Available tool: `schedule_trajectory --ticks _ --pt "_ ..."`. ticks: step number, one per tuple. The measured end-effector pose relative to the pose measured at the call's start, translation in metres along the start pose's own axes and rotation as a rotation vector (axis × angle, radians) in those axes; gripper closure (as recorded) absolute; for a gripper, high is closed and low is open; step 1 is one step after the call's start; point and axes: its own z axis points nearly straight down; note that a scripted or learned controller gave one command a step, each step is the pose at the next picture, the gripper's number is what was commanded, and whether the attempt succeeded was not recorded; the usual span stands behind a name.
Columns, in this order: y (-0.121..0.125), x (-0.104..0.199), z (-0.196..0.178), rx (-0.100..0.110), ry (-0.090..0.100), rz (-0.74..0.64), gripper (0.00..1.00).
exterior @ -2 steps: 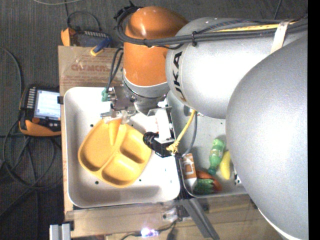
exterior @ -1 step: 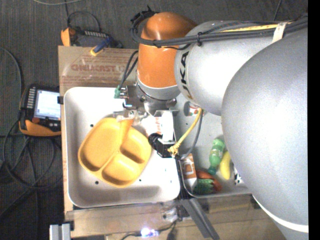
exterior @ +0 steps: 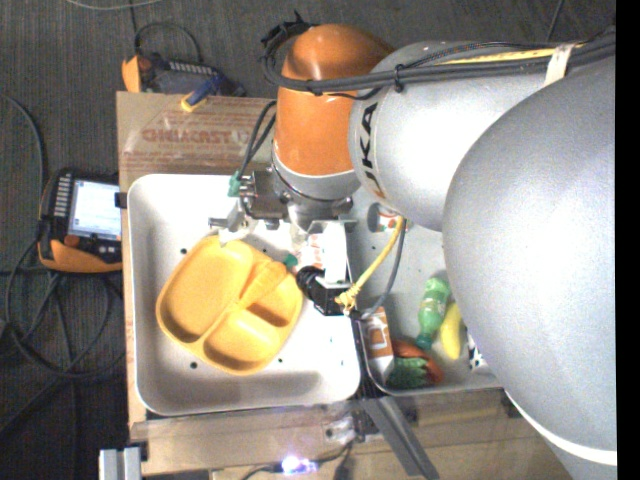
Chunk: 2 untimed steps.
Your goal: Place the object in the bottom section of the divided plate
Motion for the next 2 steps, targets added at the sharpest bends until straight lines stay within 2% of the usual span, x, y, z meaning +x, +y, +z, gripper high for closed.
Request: schedule_trajectory --ticks 1,2 --pt "0.027 0.065 0.000 -0.002 -0.002 -0.109 0.00" --pt "0.014 0.052 0.128 -0.004 0.001 0.008 0.00"
